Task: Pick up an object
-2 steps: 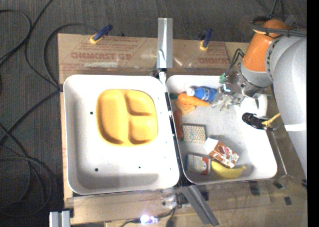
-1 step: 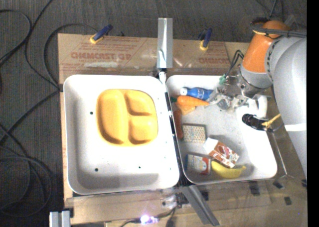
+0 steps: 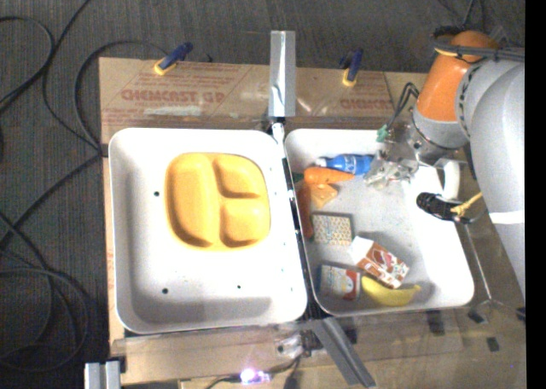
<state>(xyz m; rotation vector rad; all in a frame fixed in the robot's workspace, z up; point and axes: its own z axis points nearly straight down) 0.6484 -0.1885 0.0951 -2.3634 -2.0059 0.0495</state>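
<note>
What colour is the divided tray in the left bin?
Yellow-orange, plain with no pattern. The divided tray shows clearly in the camera view, lying in the left bin.

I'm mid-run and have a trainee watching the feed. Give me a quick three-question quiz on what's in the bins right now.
1. True or false: the yellow divided tray lies in the left bin.
2. Which item lies nearest the gripper? A) banana B) blue bottle C) patterned card
3. Fill in: the banana lies at the ____ edge of the right bin.

Key: 1 true; 2 B; 3 front (nearest the camera).
</note>
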